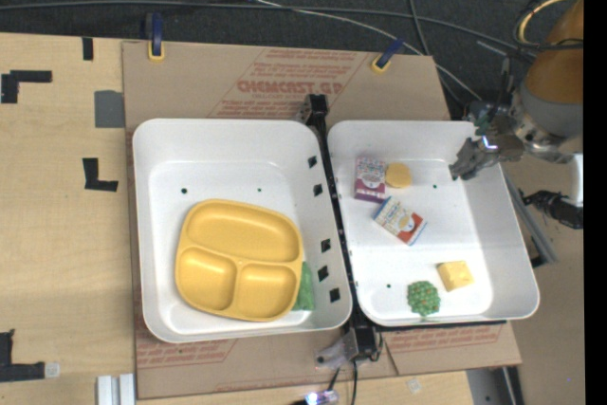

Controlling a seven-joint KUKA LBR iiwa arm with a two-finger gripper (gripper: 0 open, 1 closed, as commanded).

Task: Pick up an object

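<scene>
Two bins: shallow white trays side by side on a brown cardboard sheet [285,76], which lies on a pale wooden bench [57,204].
Left bin [156,142]: holds a yellow divided plate [239,259] with three compartments, set toward the near side; a green item [305,287] is wedged between the plate's right edge and the bin wall, mostly hidden.
Right bin [498,232]: holds five small objects, all lying apart from the arm.
Purple-and-white packet [370,177]: upper left of the right bin, just beside a round yellow piece [399,175].
Red-and-white carton [399,221]: middle of the bin, lying tilted, just below the packet.
Yellow block [455,275]: near right part of the bin.
Green broccoli-like piece [424,297]: near edge, just beside the yellow block on its left.
Arm [555,76]: grey with an orange band, entering from the right, over the right bin's far right corner.
Gripper [471,158]: dark, poised at the bin's right rim, above the floor; nothing seen between its fingers; whether it is spread or closed I cannot tell from here.
Cables [285,5]: black, running across the dark floor behind the bench.
</scene>
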